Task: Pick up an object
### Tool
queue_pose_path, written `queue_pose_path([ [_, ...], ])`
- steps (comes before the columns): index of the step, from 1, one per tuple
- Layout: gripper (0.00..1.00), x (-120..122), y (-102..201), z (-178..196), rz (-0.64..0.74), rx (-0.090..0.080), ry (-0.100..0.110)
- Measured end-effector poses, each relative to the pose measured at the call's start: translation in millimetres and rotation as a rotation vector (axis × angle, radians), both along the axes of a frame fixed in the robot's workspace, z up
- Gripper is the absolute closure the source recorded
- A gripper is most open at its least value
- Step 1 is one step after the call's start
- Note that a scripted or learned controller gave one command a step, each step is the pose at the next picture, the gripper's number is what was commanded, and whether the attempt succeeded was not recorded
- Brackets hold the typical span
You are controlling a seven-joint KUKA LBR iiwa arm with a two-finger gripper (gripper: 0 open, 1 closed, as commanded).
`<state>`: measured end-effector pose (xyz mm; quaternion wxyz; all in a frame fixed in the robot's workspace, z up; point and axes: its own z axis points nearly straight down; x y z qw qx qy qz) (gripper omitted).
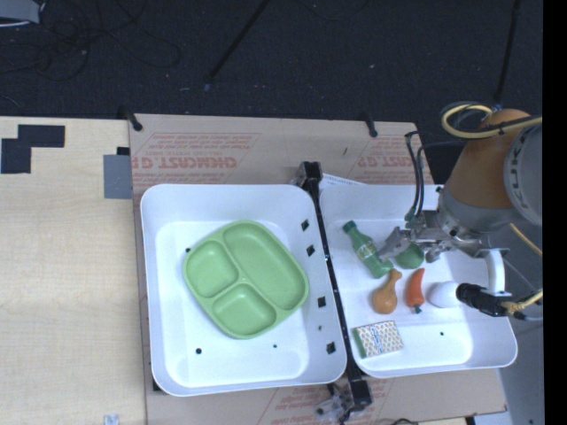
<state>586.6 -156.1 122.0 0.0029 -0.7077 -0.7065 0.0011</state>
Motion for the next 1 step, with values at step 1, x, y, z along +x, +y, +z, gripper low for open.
queue_pose_path([
  [1, 1.0, 0.5, -1.4, 12.5, -0.002, -0.002, -0.002],
])
